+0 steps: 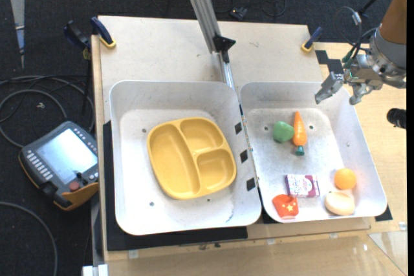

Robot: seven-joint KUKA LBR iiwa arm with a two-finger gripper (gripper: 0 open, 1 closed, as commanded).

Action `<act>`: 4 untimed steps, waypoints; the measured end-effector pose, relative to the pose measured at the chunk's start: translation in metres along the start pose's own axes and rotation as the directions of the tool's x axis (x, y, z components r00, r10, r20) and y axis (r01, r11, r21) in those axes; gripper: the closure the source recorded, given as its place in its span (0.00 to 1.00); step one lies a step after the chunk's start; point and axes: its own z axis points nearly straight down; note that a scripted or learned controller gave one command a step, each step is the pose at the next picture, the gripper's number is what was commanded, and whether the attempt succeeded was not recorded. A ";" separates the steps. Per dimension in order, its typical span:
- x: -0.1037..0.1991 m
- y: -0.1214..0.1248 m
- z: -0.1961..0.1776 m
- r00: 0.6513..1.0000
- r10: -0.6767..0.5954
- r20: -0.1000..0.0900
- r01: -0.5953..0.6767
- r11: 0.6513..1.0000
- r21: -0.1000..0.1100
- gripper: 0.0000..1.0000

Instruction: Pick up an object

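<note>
Gripper point(341, 88) hangs over the right bin's point(362, 145) upper right rim, fingers spread apart, nothing between them. Right bin contents: carrot point(299, 130) touching green piece point(282, 132), pink box point(302, 185), red piece point(285, 205), orange ball point(345, 178), pale roll point(339, 203). Left bin point(126, 139) holds yellow divided tray point(191, 157).

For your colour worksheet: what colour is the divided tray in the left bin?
The divided tray is yellow, seen clearly in the camera view.

light: bright, even, from overhead
shadows: faint, soft
glare: mild on white bins point(123, 106)
focus: slightly soft overall
</note>
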 end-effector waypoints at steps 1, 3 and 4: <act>0.000 0.000 0.000 1.000 -0.001 0.001 0.001 1.000 0.000 0.00; -0.008 -0.005 0.098 1.000 0.004 0.000 -0.004 1.000 0.005 0.00; -0.012 -0.013 0.158 1.000 0.005 -0.001 -0.005 1.000 0.006 0.00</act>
